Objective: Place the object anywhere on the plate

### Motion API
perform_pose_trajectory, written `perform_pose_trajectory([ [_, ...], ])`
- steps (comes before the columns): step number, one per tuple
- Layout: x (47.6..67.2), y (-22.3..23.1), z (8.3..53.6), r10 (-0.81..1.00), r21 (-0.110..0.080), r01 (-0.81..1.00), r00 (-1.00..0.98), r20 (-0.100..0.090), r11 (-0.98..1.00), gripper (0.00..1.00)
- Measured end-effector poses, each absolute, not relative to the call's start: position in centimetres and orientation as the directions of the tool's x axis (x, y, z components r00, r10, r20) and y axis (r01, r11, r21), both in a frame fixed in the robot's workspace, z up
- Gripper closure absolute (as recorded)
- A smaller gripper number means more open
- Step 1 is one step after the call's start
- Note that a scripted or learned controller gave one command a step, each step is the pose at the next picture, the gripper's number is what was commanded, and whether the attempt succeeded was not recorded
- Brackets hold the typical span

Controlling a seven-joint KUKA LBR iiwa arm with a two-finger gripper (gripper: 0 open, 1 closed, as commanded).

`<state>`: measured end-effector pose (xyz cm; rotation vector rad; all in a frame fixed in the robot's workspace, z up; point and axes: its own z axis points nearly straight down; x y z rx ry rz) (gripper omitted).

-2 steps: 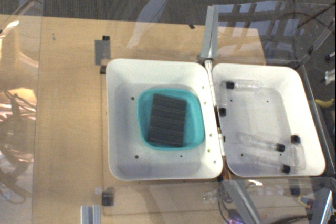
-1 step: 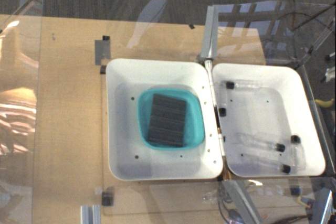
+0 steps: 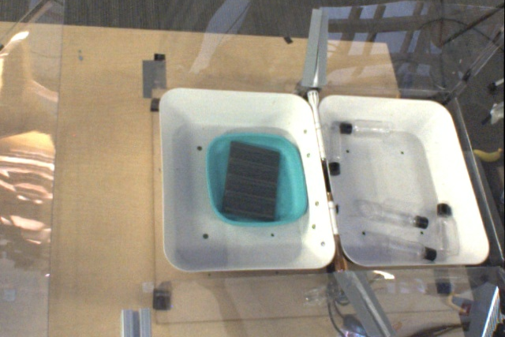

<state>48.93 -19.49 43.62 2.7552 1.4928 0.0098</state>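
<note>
Looking down on the bench point(image 3: 95, 170), you have the two white bins side by side, their inner rims touching along the middle. In the left bin point(image 3: 170, 170) a teal plate point(image 3: 217, 170) with rounded corners sits roughly at the centre of the floor. The dark grey ridged block point(image 3: 252, 181) lies flat on that plate, its long side running top to bottom with a slight tilt, well inside the teal rim on every side. So the task's thing is on the plate, with teal showing all round it. In the right bin point(image 3: 465, 170) you can make out clear tubes with black caps. One tube point(image 3: 364, 127) lies near the upper left corner, and a few more are grouped toward the lower right corner point(image 3: 390, 217). They are transparent against the white floor, so there are perhaps three or four of them, and you should not trust an exact count. A grey metal bar point(image 3: 314, 51) runs up from the seam between the bins. As for the gripper, you cannot tell from this view whether it is open, closed or holding anything.
</note>
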Motion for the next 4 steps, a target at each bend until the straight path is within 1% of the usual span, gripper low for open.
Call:
perform_pose_trajectory([
  [1,48.87,-19.73,43.64,0.761,0.009,0.761,0.649,0.004,-0.649,0.0],
  [2,48.84,-19.99,43.61,0.716,0.008,0.716,0.698,0.004,-0.698,0.0],
  [4,48.84,-20.03,43.6,0.523,0.006,0.523,0.852,0.006,-0.852,0.0],
])
